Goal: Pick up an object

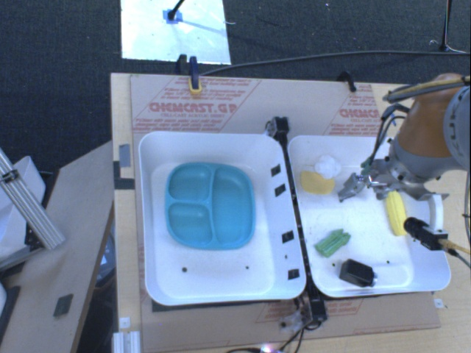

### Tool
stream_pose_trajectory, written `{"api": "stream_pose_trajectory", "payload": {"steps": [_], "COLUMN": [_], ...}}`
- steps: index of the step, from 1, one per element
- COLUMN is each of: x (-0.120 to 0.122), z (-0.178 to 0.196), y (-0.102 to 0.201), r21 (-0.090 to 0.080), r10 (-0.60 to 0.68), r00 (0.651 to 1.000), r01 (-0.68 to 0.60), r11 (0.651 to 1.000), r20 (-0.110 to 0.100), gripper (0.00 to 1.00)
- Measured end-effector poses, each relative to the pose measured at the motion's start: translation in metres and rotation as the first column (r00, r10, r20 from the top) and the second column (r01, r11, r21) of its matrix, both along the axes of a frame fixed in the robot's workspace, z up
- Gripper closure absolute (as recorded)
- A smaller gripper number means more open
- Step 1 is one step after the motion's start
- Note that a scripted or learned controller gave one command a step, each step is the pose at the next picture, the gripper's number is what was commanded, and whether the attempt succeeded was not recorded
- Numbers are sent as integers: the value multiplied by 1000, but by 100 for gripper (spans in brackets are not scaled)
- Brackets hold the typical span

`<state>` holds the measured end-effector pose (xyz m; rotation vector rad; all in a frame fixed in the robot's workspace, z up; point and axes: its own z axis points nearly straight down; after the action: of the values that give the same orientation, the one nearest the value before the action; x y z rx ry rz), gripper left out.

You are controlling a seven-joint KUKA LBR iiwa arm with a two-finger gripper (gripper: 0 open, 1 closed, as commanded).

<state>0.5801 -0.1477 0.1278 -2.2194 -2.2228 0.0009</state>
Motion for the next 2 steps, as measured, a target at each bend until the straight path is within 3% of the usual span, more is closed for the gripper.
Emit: {"api": "stream_pose_trajectory", "payload": {"steps": [1,2], "x": [1,2], "z": [-45,-33], "y": [0,0], "r21": [0,-1], "r10": [0,0], "r00": [1000,1000], "r01": [0,0], "r11": [1000,1000], "r20": [1,5], "gripper": [0,100]}}
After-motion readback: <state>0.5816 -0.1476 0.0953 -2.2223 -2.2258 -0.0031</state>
